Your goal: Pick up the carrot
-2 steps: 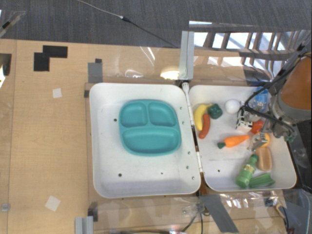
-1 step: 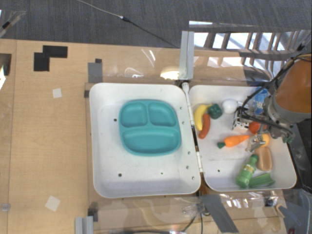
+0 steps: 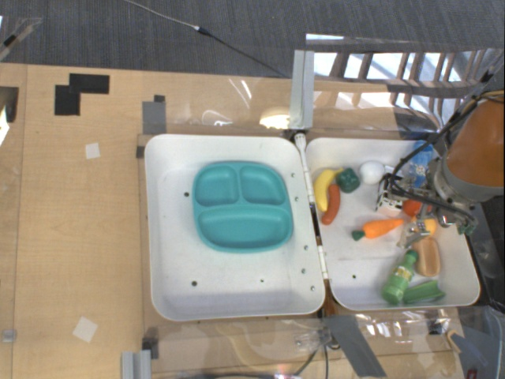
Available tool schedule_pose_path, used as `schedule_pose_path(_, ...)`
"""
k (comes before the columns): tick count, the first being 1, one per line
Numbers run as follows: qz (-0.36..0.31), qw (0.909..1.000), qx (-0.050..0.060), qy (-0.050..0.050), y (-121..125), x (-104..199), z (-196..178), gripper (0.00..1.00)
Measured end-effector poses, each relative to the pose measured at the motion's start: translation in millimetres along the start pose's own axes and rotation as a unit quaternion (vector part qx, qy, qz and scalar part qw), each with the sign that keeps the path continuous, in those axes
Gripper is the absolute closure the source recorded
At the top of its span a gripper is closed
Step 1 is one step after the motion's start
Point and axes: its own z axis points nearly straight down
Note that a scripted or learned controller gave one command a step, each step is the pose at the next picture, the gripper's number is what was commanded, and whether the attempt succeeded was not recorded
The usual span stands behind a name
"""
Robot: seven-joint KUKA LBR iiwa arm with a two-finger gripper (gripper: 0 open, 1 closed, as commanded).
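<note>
Wooden bench (image 3: 71, 235), two white bins. Left bin (image 3: 170, 290) holds a teal divided plate (image 3: 241, 206). Carrot (image 3: 380, 229) lies mid right bin (image 3: 347, 287), just left of the gripper (image 3: 406, 204); grip state cannot be told. Banana (image 3: 323, 188) far left.

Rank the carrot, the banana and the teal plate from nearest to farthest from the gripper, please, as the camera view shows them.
Measured from the gripper in the right bin:
1. Carrot, nearest, just below and left of it in the right bin.
2. Banana, farther left, by that bin's left wall.
3. Teal plate, farthest, in the middle of the left bin.
</note>
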Motion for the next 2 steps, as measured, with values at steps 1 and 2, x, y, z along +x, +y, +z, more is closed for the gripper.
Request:
schedule_pose_path(1,0.126,0.992,-0.006,0.01,-7,-12,3,0.0)
schedule_pose_path(2,0.199,0.9799,-0.005,0.014,-12,-29,4,0.0)
